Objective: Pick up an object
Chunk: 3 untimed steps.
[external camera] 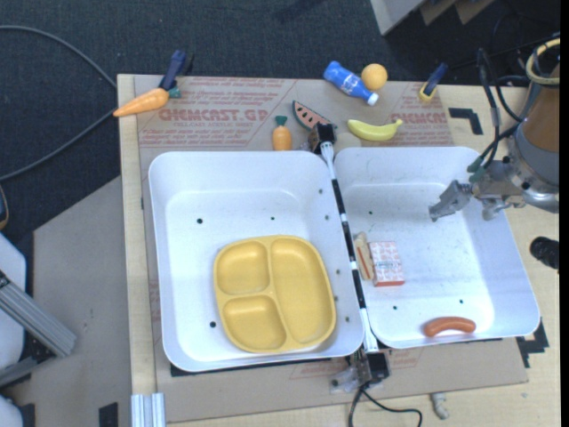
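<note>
In the right bin (498, 265) lie a pink-and-white box (385, 262), a thin tan stick (362, 256) against the bin's left wall, and an orange-red sausage (449, 326) near the front edge. My gripper (467, 208) hangs over the far right part of that bin, reaching in from the right. Its fingers (442, 206) stand apart, open, with nothing between them. The box lies to the gripper's lower left and well apart from it. The left bin (178, 194) holds a yellow divided plate (274, 290).
On the board behind the bins lie a carrot (140, 103), a small orange toy (282, 137), a watermelon slice (307, 114), a blue bottle (348, 82), an orange ball (374, 75) and a banana (373, 129). Cables hang at the right.
</note>
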{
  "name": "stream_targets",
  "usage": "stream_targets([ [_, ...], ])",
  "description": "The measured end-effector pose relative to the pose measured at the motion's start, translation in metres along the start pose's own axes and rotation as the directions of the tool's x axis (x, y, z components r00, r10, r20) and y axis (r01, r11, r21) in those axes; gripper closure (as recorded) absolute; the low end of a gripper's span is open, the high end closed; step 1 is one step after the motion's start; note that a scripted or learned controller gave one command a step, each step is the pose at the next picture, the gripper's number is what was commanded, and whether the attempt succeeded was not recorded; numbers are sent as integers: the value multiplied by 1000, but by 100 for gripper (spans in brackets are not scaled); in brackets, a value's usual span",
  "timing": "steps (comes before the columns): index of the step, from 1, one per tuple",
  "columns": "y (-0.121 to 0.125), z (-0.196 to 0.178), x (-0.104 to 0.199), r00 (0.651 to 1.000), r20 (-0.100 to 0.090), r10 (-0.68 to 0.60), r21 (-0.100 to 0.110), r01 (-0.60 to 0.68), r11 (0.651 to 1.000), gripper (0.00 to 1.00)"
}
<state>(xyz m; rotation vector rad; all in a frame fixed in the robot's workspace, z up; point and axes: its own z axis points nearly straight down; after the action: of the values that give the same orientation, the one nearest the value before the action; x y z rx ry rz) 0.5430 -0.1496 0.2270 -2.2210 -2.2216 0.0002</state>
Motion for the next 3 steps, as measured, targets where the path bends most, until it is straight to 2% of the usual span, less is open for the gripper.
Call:
stream_targets([
  [1, 14, 43, 76, 1000, -2, -1, 2, 1, 1000, 0],
  [2, 12, 142, 52, 1000, 0, 0, -1, 0, 1000, 0],
  [3, 14, 143, 54, 1000, 0, 1, -1, -1, 1000, 0],
])
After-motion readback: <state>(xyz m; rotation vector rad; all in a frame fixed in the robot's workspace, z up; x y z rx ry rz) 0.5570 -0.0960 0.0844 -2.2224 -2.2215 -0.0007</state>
